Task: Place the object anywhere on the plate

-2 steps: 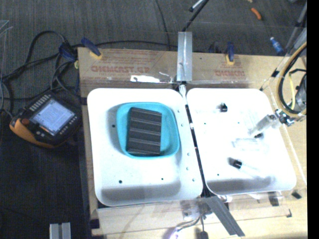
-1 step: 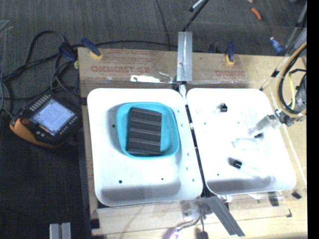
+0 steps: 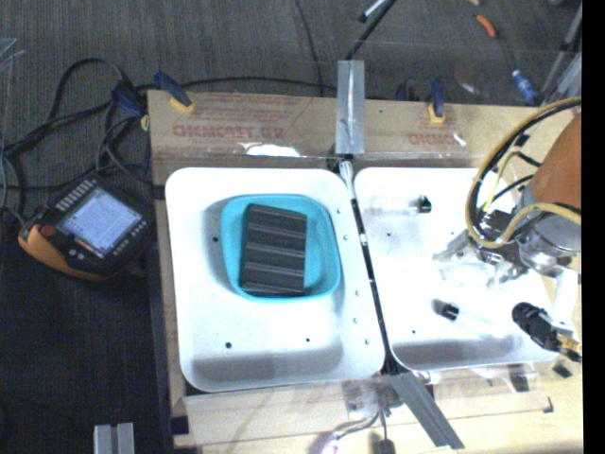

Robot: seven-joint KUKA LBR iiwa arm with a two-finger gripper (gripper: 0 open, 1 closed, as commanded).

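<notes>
Seen from above at a slant, two shallow white bins sit side by side on a wooden bench. The left bin holds a light blue plate, roughly square with rounded corners, lying flat near the middle of the bin and a little toward its far side. On the plate rests a dark grey ribbed block, rectangular, with ridges running across its top. It lies wholly within the plate's raised rim, slightly left of the plate's centre, with blue showing around it on all sides.

The right bin touches the left bin along a shared middle edge. Two small black pieces lie on its white floor: one near the far side, another closer to the near side, well apart from each other.

The robot arm reaches in from the right, over the right bin's right-hand part. Yellow and black cables loop around its wrist. The gripper hangs over the right bin, well away from the plate and the block, and nothing can be seen between its fingers; whether they are spread or closed cannot be told at this size.

To the left of the bench, on dark carpet, lies a handheld control pendant with a lit screen.
</notes>
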